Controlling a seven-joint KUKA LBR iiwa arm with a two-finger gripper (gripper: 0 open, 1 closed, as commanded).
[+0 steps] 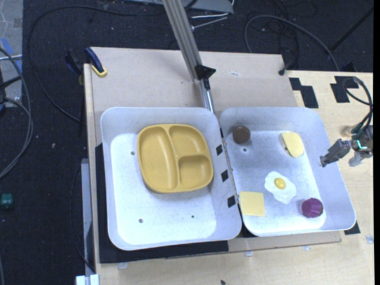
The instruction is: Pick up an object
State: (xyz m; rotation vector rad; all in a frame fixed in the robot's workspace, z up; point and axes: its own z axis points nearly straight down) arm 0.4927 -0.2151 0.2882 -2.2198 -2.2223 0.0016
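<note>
A pale wooden table (178,79) stands on a dark floor (47,177). Black cables (44,94) loop over the floor on the left and along the top. A grey metal pole (181,28) slants down from the top to the table's middle, ending in a black clamp (205,72). A blue and yellow clip (95,61) grips the table's far left corner. Black tape marks (306,94) sit on the table's right part. Light falls evenly, without hard shadows.
</note>
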